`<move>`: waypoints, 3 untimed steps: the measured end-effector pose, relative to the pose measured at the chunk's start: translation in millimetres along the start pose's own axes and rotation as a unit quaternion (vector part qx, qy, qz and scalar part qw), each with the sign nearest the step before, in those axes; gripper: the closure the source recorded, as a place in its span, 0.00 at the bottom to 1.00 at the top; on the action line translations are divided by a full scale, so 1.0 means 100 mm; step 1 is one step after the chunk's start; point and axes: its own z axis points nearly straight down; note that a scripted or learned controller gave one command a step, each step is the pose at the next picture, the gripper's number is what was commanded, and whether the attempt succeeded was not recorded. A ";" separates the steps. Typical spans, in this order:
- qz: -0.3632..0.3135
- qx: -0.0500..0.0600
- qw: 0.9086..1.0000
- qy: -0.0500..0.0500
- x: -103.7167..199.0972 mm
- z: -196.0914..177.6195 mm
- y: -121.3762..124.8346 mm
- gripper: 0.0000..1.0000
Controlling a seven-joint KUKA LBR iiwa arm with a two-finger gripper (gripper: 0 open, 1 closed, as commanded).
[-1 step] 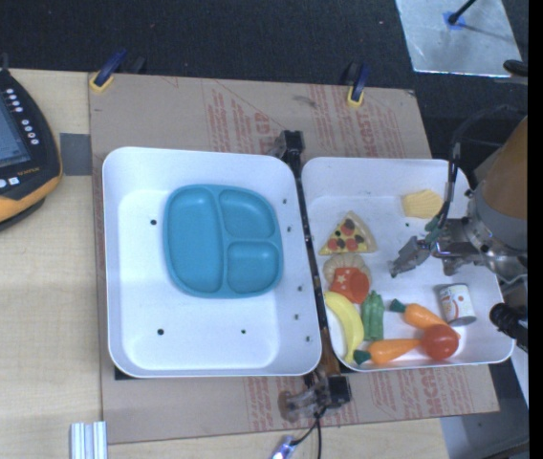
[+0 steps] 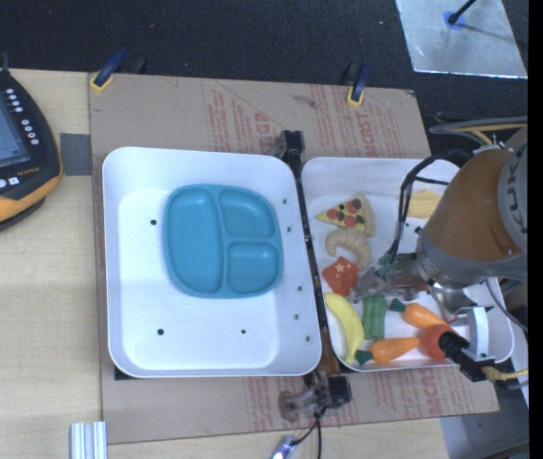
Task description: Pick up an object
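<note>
Over right bin (image 2: 321, 175), arm (image 2: 472, 223) angled down-left; jaws (image 2: 379, 282) state unclear, above toy food.

Pale wooden bench (image 2: 32, 295), cardboard sheet (image 2: 252, 113), dark carpet (image 2: 205, 17)

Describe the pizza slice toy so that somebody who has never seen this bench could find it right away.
Start at the right bin, the one crowded with toy food beside the bin holding the blue divided plate. Look toward its far end, near the wall between the bins. The pizza slice is the flat yellow triangle with dark and red dots, lying just above the pale croissant.
</note>
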 end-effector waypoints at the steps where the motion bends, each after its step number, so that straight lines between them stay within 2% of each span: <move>1: -0.001 0.000 1.000 -0.001 -0.01 -0.10 0.00 1.00; 2: 0.000 -0.001 1.000 0.000 0.81 -1.20 -0.13 1.00; 3: 0.001 -0.001 1.000 0.000 0.81 -1.20 -0.13 0.00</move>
